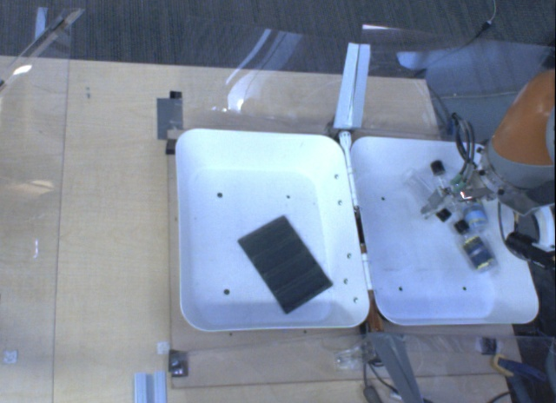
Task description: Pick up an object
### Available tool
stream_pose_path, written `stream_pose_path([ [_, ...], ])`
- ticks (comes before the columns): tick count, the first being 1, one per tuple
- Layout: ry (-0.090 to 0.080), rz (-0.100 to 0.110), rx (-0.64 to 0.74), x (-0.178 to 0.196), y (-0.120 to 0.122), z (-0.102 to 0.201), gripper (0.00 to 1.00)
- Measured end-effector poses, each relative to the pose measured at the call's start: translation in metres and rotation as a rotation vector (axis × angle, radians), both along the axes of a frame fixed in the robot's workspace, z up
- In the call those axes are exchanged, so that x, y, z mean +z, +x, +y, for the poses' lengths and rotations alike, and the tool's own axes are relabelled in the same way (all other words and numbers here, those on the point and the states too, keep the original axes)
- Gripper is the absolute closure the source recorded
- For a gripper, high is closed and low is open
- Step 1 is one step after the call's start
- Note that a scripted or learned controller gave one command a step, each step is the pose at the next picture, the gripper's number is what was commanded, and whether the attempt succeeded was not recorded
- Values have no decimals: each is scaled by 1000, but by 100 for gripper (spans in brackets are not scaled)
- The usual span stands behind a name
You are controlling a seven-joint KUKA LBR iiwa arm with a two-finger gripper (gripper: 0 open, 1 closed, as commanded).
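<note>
You've got 2 white bins on the surface [95, 245]. The dark ribbed rectangular pad [285, 263] lies flat and askew in the left bin [201, 156], well apart from the arm. Your claw [445, 196] hangs over the right bin [391, 245]; can't tell its state from here. A small grey-blue object [479, 254] sits near it.
</note>
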State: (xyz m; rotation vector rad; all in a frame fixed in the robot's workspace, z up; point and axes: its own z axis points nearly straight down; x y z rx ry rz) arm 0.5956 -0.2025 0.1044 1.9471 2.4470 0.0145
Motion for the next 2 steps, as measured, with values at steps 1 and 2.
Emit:
stream_pose_path([
  [1,2,14,47,60,34,79,100],
  [2,1,8,23,127,10,124,100],
])
